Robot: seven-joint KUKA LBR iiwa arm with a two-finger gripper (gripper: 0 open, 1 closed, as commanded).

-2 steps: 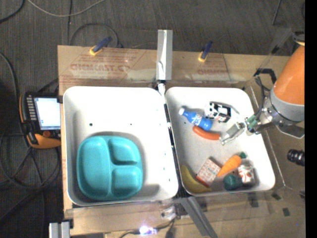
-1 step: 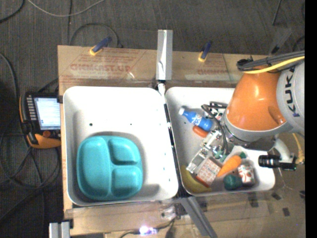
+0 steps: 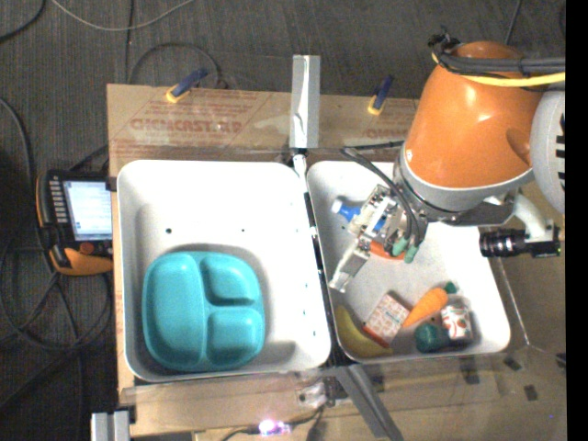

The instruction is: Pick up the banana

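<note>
Camera view, looking down on both bins, finds the banana (image 3: 356,335) in the right bin (image 3: 487,288), lying against that bin's front-left corner, close by the wall it shares with the left bin. Part of it is covered by a small printed box (image 3: 387,316) that leans over its right end, and beyond the box sit a carrot (image 3: 428,305), a green thing (image 3: 428,337) and a little can (image 3: 457,322) along the front edge. The visible yellow stretch curves from the left wall down toward the front edge, so its long axis seems to run on a slant, upper left to lower right; which end is the stem I cannot tell. I judge it light, smooth and a bit slippery (likely a toy), rounded enough to roll out of a loose pinch, so the bare left-hand stretch, taken across its narrow width, looks the best hold. The claw (image 3: 378,232) hangs above the bin's middle, well apart from the banana, holding nothing that I can see; how far it is open I cannot tell. A blue divided plate (image 3: 204,310) rests in the left bin (image 3: 138,191).
</note>
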